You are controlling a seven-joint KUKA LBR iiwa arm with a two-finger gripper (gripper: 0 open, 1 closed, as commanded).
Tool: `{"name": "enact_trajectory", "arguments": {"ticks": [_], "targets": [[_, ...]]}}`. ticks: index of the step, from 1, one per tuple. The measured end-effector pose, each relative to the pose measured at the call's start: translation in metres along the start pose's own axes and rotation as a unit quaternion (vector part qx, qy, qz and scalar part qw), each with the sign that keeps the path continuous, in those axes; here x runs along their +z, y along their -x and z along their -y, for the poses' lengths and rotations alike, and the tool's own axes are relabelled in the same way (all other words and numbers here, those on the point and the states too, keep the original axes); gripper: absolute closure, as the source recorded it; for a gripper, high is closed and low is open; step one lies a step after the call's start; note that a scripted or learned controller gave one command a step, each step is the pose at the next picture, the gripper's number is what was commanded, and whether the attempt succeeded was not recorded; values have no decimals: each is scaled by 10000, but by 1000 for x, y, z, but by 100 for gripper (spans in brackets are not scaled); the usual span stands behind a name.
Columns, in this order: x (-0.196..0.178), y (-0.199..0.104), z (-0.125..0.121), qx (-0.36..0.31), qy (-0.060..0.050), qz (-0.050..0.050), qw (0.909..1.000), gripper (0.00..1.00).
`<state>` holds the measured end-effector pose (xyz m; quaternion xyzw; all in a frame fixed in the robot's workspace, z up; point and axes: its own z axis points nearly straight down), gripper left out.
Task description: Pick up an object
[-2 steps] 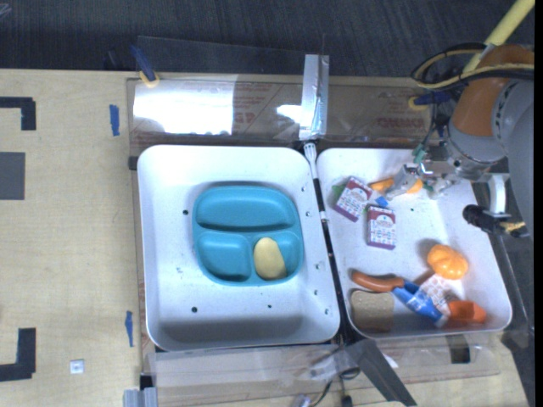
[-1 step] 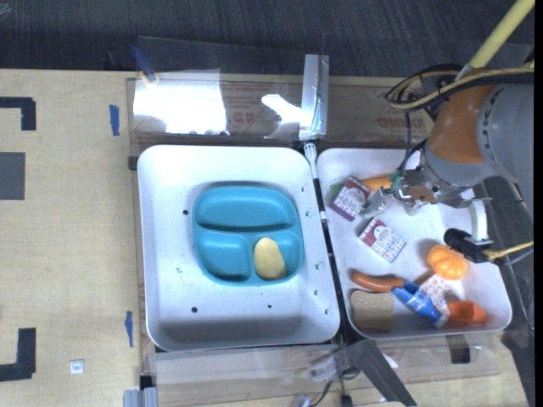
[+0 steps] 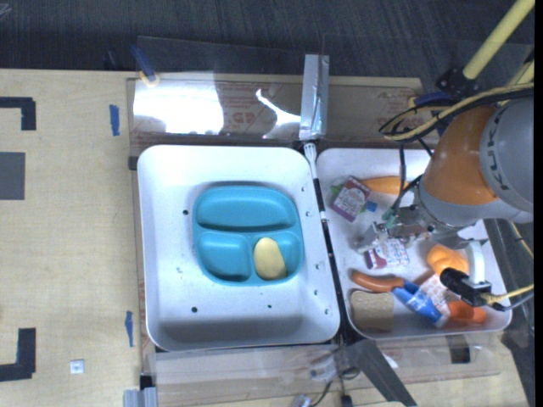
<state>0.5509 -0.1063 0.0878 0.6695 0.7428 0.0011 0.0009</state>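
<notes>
Objects for picking lie heaped in the right bin (image 3: 501, 325), which sits just beside the left bin (image 3: 161, 227) on the desk (image 3: 68, 227). In the one overhead view, the arm (image 3: 475, 164) reaches in from the right and hangs low over the middle of that heap, its hand (image 3: 399, 227) down among the clutter near a small printed packet (image 3: 390, 251). How far the hand is open, and whether it has hold of anything, I cannot tell, since the wrist hides it from above.

Around it lie a purple-and-green packet (image 3: 349, 199) toward the bin's far-left corner, an orange carrot-like piece (image 3: 383, 184) along the far wall, a red sausage (image 3: 383, 281) and a tan slab like a slice of bread (image 3: 373, 309) near the front, a blue-capped tube (image 3: 420, 299), and an orange lump (image 3: 445, 259) to the right. They touch and overlap, so a clean grip on one alone looks hard; the hand probably sits where the pile is thinnest.

The left bin holds a blue divided tray (image 3: 229, 212) with a yellow lemon-like thing (image 3: 269, 259) in its lower right compartment, well apart from the hand. Picking appears to be at the reach-down stage, nothing visibly lifted.
</notes>
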Motion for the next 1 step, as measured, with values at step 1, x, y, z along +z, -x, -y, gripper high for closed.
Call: {"name": "enact_trajectory", "arguments": {"ticks": [1], "targets": [[-10,1,-1,10,18,7,10000,100]]}}
